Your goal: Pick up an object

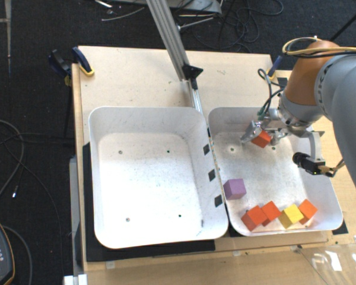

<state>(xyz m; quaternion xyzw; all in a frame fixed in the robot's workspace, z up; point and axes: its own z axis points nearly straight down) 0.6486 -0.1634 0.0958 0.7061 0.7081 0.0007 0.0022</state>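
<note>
In the right bin (pixel 285 171), my gripper (pixel 262 135) hangs at the upper part, below the grey arm with its orange band (pixel 305 76). A small orange-red block (pixel 261 139) sits between its two silver fingers (pixel 248 136), and the gripper is shut on it. I cannot tell whether the block still touches the bin floor. Lower in the same bin lie a purple block (pixel 234 188), a red block (pixel 255 217), an orange block (pixel 270 210), a yellow block (pixel 292 215) and another orange block (pixel 308 209).
The left bin (pixel 107 129) stands beside the right one, with a raised wall between them. A slanted metal bar (pixel 169 31) crosses the back of the bench. A blue and yellow clamp (pixel 77 61) sits at the bench's back left corner.
</note>
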